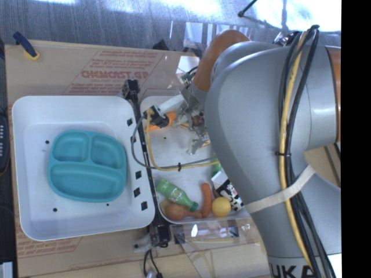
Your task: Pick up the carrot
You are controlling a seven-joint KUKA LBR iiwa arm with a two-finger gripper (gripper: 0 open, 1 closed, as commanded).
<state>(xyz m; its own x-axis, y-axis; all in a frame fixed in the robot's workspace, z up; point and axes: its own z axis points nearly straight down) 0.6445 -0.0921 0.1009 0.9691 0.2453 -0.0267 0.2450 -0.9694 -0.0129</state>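
Observation:
The carrot (206, 197), a short orange-red stick, lies near the front of the right bin (174, 155), between a green bottle (177, 194) and a yellow lemon (221, 206). My gripper (196, 136) hangs over the back half of the same bin, well behind the carrot and apart from it. The bulky grey arm (261, 126) covers the bin's right side and much of the gripper.
A small orange and white object (161, 119) sits at the right bin's back left corner. A brown pear-like fruit (174, 211) and a black-and-white item (230, 194) lie by the carrot. The left bin (29, 126) holds a teal divided plate (87, 165). Cables (145, 149) run along the divider.

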